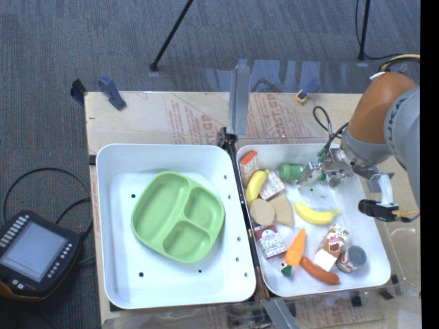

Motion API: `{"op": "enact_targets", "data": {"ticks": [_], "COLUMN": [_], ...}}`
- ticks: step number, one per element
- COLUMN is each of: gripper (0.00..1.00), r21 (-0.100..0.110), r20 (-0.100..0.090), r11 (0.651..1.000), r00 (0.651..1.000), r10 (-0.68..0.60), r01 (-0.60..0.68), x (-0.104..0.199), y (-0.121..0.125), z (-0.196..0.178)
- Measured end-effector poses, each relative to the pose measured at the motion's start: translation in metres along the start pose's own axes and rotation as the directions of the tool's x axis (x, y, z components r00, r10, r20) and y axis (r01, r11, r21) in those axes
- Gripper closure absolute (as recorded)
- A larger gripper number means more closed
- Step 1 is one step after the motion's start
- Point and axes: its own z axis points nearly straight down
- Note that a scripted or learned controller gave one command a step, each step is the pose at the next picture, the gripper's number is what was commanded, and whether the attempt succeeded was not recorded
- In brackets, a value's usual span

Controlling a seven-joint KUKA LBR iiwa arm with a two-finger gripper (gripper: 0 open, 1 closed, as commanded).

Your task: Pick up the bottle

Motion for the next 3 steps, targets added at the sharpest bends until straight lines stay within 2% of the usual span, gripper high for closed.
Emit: {"op": "enact_targets", "data": {"ticks": [1,2,3], "gripper": [1.00,1.00,0.00], "r21": [0.003,-0.002,-0.001], "r20": [-0.002,0.002,0.002], "r11": [1.000,0.994,0.994], "r00": [1.000,0.994,0.994], "r10": [0.000,0.111,0.111], "r01": [0.000,-0.111,-0.111], "x": [0.000,0.044,0.044], "y": [0.000,0.003,0.002], "z": [-0.007,-0.157,-0.156]}}
